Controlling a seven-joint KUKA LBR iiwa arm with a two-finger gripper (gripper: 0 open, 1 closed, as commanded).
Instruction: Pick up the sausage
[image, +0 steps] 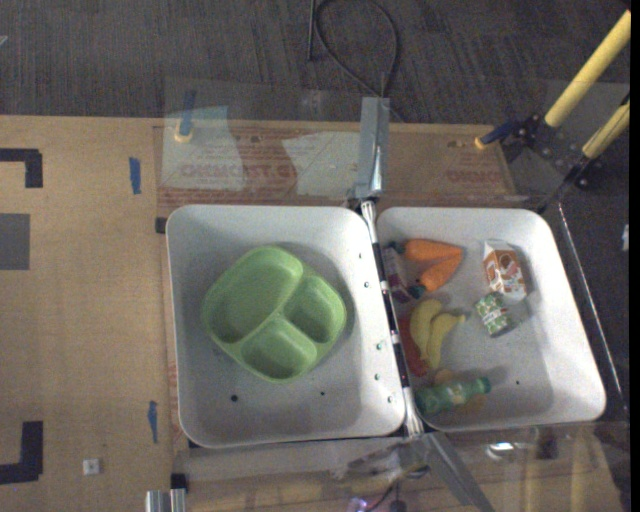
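Lowest in the frame, a green bottle (452, 393) is seen in the right bin (560, 380). Just above it, the reddish sausage (408, 352) is wedged between the bananas (434, 330) and that bin's left wall. The gripper's state cannot be told.

The light is even and fairly dim, with a soft, slightly hazy cast. The two white bins (385, 300) are the brightest areas and look mildly washed out. A clear panel (270, 150) above them shows faint glare. Shadows are weak. Fine detail is soft and grainy throughout, especially on small items.
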